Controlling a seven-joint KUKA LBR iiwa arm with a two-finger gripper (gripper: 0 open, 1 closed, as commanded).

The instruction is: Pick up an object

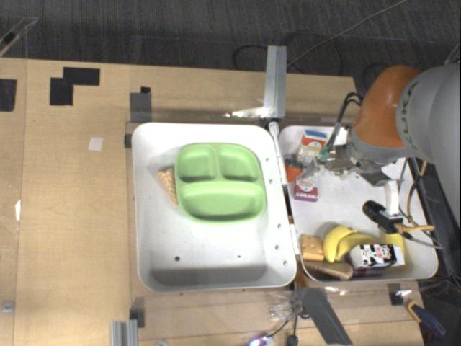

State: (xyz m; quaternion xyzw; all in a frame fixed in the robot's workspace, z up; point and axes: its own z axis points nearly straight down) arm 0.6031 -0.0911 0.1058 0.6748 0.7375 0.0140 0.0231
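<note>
Wooden bench boards are carrying 2 shallow white bins side by side under the fixed overhead camera. Sitting in the left bin (155, 265) is a green divided tray (218, 180), with a tan snack (168, 184) poking out just beside it. Lying in the right bin (425, 269) are a banana (340, 241), a small dark carton (377, 256) touching it, bread pieces (317, 254) and a clear packet with red print (304, 170). The arm is reaching in, and its gripper (324, 158) is hovering at that packet, so the approach-and-grasp step seems to be under way. Whether the claw is apart or together I cannot tell; glare and clutter are hiding it. Next it probably needs a firm close, then a straight lift.
</note>
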